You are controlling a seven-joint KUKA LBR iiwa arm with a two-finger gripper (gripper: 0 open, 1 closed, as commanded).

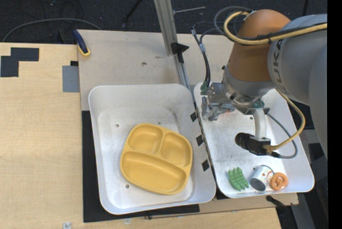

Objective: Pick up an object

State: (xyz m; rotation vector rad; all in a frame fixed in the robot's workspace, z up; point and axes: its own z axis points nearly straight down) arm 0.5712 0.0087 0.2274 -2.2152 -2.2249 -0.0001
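Arm [267,56] bent down over right bin [299,180], gripper [215,110] near its left rim.

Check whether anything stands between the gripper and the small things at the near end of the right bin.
Nothing visible does. The gripper hangs over the far left part of the right bin. The green toy, the silver can and the orange ring lie nearer the camera, with bare bin floor between.
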